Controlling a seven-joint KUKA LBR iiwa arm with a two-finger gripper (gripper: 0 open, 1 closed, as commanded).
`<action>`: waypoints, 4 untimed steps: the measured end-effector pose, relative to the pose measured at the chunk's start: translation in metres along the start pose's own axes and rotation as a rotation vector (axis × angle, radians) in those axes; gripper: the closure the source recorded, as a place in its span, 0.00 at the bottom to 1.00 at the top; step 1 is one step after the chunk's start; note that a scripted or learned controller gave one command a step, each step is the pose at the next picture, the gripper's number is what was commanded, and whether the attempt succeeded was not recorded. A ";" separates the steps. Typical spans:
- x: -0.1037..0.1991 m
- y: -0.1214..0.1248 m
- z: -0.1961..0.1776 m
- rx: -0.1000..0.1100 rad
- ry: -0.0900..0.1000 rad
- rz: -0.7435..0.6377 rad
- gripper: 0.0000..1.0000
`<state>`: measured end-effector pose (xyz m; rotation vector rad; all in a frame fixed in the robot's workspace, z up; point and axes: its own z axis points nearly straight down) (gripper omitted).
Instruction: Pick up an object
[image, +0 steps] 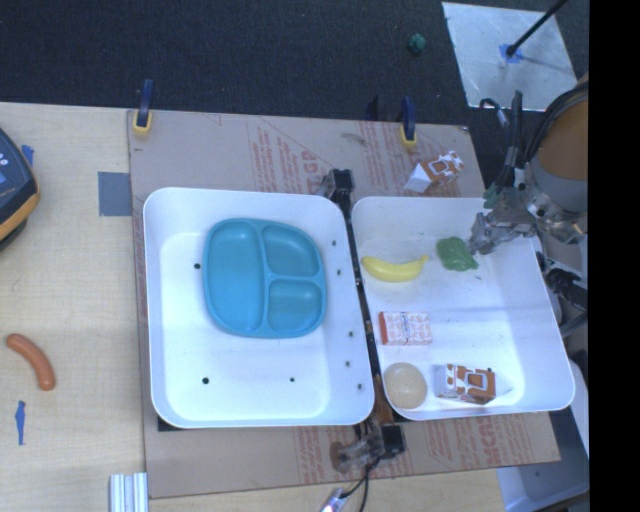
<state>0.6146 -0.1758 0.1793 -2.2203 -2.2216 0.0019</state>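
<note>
- Gripper (487, 232) hangs over the right white plastic bin's (548, 330) far right part, just beside a small green leafy toy (456, 254); its grasp cannot be told.
- Yellow plastic banana (393, 267) lies left of that toy.

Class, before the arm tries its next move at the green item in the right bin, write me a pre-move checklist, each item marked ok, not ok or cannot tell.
1. Gripper is close to the target: ok, it sits at the right edge of the green object.
2. Green object held between the fingers: cannot tell, the view is too blurred there.
3. Room around the target: ok, the banana lies apart to its left.
4. Target inside the right bin: ok.
5. Other items out of the way: ok, the pink packet, round tan item and small carton lie nearer the front.
</note>
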 end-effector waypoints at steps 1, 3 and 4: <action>0.044 -0.013 -0.005 0.003 0.000 -0.005 1.00; 0.026 -0.052 -0.066 0.001 -0.001 -0.001 1.00; 0.066 -0.074 -0.024 0.003 -0.001 -0.005 1.00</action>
